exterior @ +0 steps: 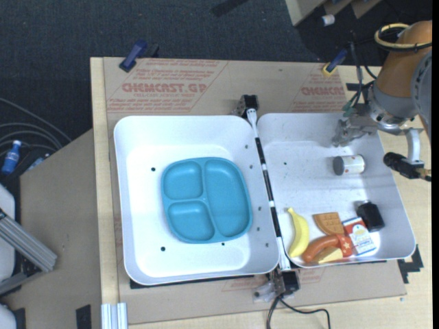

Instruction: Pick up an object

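Here, end effector (345,130): above right bin's far edge, grip state unclear.
Nearby: small white-and-grey cylinder (348,164) just below.
Clutter: yellow plastic banana (298,230), orange sausage (322,248), black block (370,215).

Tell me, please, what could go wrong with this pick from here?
1. The banana, hot dog, toast, carton and black block crowd one corner of the right bin, so closing there may grab two or push one aside.
2. The white cylinder lies on its side and may roll away from the gripper.
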Robot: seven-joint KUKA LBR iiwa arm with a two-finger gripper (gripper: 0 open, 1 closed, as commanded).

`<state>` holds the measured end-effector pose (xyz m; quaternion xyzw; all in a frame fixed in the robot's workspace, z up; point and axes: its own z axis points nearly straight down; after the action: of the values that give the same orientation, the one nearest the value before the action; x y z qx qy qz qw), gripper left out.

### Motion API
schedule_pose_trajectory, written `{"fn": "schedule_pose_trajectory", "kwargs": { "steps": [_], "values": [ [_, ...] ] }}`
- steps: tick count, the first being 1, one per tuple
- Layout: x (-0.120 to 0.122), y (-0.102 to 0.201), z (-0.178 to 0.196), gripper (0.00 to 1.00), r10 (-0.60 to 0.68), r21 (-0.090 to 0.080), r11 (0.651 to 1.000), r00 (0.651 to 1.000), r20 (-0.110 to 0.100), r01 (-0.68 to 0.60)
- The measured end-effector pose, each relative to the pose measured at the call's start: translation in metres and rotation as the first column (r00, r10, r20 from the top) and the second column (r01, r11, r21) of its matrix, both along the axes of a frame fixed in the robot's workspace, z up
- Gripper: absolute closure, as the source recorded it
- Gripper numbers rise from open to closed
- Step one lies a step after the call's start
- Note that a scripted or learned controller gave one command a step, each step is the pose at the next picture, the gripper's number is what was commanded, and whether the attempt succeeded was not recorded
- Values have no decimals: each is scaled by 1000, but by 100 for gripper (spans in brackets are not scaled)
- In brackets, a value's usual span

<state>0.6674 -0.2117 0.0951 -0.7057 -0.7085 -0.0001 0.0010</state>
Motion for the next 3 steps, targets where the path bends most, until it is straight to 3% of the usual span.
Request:
{"fn": "schedule_pose_trajectory", "kwargs": {
  "steps": [1, 3],
  "values": [
    [0, 1, 0, 0, 0, 2, 1000, 1000, -1, 0],
    [-1, 19, -10, 0, -3, -2, 1000, 1000, -1, 3]
  ]
}}
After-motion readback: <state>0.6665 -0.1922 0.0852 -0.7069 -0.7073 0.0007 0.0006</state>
